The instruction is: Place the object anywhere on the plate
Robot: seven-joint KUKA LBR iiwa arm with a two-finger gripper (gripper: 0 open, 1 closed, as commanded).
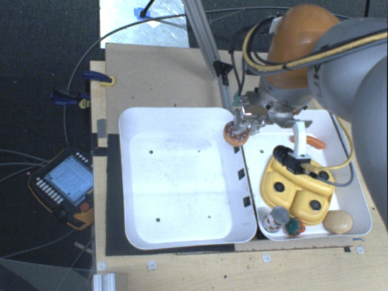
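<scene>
One fixed camera looks down at a slant, seemingly from moderate height, on both white bins (176,180).

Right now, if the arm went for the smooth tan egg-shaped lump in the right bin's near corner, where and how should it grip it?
Take the tan egg-shaped lump across its narrower width, coming from above. It lies flat; the yellow moulded toy crowds its left and the right bin's wall its other side, so probably only the top is free.

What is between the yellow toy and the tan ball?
Nothing. In the camera view the ball sits right against the yellow toy.
</scene>
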